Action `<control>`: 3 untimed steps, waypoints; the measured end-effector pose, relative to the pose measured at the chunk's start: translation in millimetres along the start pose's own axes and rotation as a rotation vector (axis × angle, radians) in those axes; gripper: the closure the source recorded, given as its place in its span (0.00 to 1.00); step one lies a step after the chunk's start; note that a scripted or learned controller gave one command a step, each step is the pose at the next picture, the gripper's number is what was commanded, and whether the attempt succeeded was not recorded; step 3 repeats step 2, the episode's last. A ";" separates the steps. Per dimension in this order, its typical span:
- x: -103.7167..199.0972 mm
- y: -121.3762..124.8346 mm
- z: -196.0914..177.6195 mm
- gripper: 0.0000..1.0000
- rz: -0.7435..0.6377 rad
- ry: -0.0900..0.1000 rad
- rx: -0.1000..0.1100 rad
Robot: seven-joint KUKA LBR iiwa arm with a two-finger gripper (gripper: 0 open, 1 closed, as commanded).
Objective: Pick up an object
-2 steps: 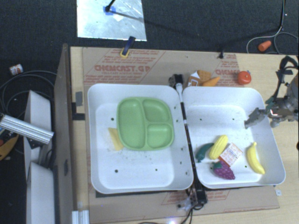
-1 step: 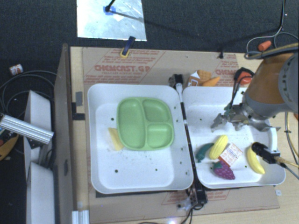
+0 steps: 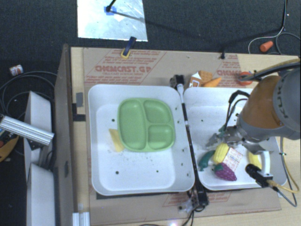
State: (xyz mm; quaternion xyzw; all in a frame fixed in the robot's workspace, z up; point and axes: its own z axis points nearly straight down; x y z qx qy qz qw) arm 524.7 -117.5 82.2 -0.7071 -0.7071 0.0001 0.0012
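In the right bin a heap of toy food lies at the front. It holds a yellow corn cob, a teal piece, a purple grape bunch, a pink-and-white packet and a yellow banana. My gripper hangs low over the bin, just behind the top end of the corn cob and close to it. The grey wrist and the orange band rise up to the right and hide the bin's right side.
The left bin holds a green divided plate with a small yellow piece at its left. A dark rail separates the two bins. Orange scraps lie on the cardboard behind the right bin.
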 end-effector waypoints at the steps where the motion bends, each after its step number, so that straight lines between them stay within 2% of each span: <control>1: -0.2 2.7 -12.9 1.00 -0.003 -0.001 -0.005; 2: 93.2 54.7 -130.7 1.00 -0.016 0.002 -0.019; 3: 93.2 54.7 -130.7 1.00 -0.016 0.002 -0.019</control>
